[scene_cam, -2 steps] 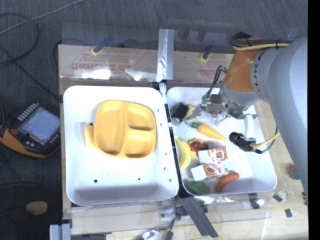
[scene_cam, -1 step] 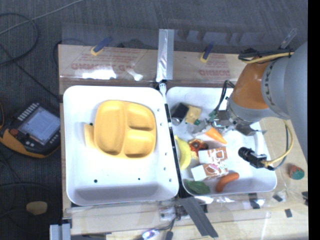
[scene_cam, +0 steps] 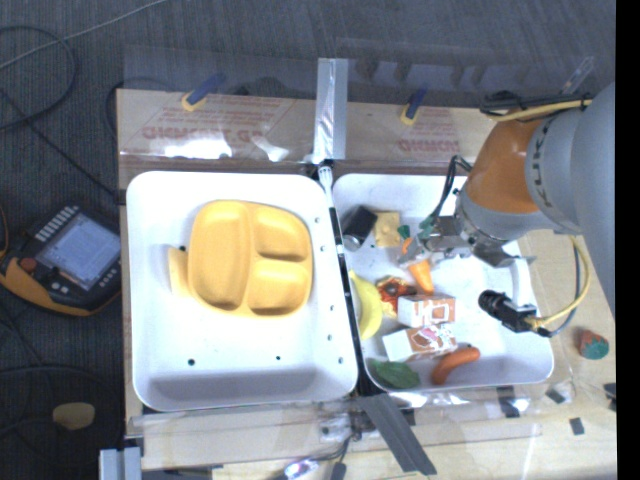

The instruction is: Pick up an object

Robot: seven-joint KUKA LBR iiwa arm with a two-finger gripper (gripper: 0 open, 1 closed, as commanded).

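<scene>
Arm (scene_cam: 560, 168) reaches in from the right, wrist low over the right bin (scene_cam: 540, 363). Gripper (scene_cam: 432, 240) sits at the back of the toy pile. Can't tell how the jaws stand; the wrist body hides them from this angle. Nothing visibly held.

Nearest candidate: small orange carrot-like piece (scene_cam: 421, 272) just below the gripper, close to or touching it, hard to say which. Around it:
- black block (scene_cam: 358, 224) and pale yellow wedge (scene_cam: 387, 229), back-left of the bin
- banana (scene_cam: 366, 306) along the left wall
- two white-and-red cartons (scene_cam: 427, 311), mid-bin, stacked tight against each other
- green leaf piece (scene_cam: 398, 374) and orange sausage shape (scene_cam: 455, 364), front edge

Left bin (scene_cam: 150, 368) carries a yellow divided tray (scene_cam: 248, 256); not relevant to this pick.

Handling guess: the carrot looks like hollow plastic play food, so light, rigid, smooth and a bit slippery. Tapered, so it'll likely squirt out if pinched near the tip. Take it across the thick end, jaws square to its long axis. It's crowded by the cartons and a red bit next to it, so a finger may land on a neighbour. Cartons would be the easier fallback: flat parallel faces, but they might crush if they're card.
</scene>
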